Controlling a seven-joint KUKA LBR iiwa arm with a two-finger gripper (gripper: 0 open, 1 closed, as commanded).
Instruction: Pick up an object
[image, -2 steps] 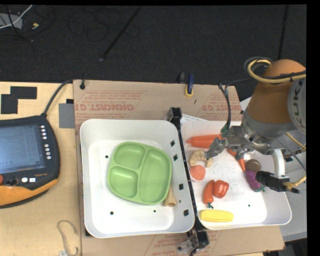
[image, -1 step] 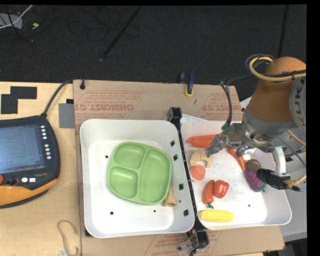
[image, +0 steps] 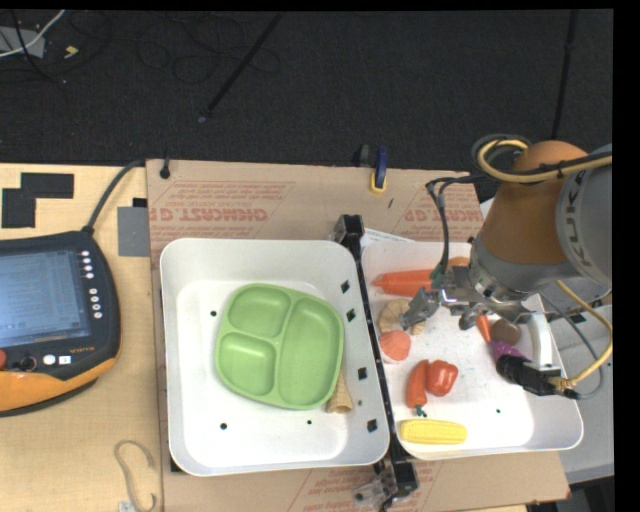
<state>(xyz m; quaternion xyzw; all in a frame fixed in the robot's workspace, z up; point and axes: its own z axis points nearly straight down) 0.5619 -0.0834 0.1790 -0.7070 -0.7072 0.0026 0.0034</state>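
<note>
1. A brown cardboard-covered bench (image: 100, 400) lies under a dark floor strewn with cables; two shallow white bins sit side by side on it, and a handheld control pendant (image: 50, 315) rests at the far left.
2. The left bin (image: 190, 420) holds a green divided plate (image: 280, 345); a small tan cone-like piece (image: 341, 398) lies at the plate's lower right edge, near the divider between the bins.
3. The right bin (image: 540, 425) holds toy food: a carrot (image: 405, 282) near the top, a pinkish round piece (image: 396, 346) beside the divider, a red pepper (image: 441, 376) with an orange pepper (image: 417, 386) touching it, and a corn cob (image: 432, 432) along the near rim.
4. The arm (image: 540, 215) reaches in from the right, its orange band above the wrist, bent down over the upper half of the right bin; cables loop round it.
5. The gripper (image: 442, 305) hangs low just below the carrot and above the peppers; its dark fingers (image: 418, 312) stand apart, open, with nothing seen between them; a purple object (image: 503, 350) lies just right of it.
</note>
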